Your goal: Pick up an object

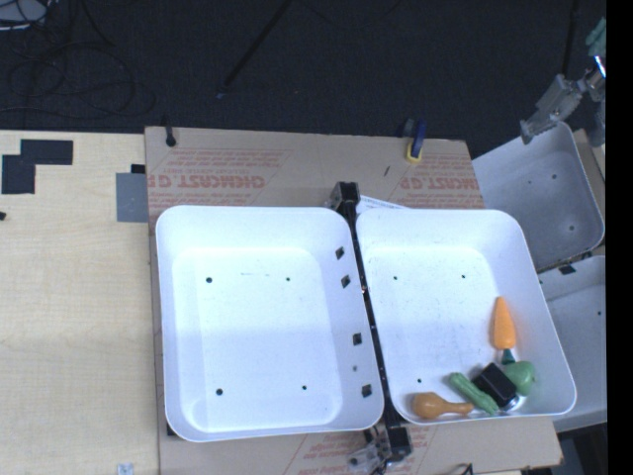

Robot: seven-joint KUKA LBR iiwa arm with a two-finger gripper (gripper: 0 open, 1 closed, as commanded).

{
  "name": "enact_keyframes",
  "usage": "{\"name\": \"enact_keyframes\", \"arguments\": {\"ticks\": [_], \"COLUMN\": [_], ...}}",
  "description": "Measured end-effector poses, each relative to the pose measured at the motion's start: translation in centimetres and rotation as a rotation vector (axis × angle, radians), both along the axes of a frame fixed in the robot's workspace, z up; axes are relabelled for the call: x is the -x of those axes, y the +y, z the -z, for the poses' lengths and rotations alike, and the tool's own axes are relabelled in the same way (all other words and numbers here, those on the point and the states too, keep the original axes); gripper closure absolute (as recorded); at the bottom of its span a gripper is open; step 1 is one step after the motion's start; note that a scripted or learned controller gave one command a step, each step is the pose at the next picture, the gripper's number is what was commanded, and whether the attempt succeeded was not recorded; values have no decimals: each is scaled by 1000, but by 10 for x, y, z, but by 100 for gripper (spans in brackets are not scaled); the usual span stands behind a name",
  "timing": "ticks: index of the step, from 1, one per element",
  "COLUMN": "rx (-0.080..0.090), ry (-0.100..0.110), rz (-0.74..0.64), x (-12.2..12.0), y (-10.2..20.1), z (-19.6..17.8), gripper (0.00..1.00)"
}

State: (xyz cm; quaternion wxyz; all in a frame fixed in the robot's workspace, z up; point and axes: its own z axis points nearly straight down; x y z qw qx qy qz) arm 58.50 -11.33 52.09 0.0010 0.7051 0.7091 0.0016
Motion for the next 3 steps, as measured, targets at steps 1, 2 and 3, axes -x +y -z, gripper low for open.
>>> {"name": "enact_keyframes", "arguments": {"ticks": [1,2,3], "rx": [5,2,2], "ry": [1,9,7], "rz": [10,3,6], "x": [-50,-49,-60], "y": [-92,-88,-100], "z": [-17,-26,-15], "gripper": [0,100,100]}}
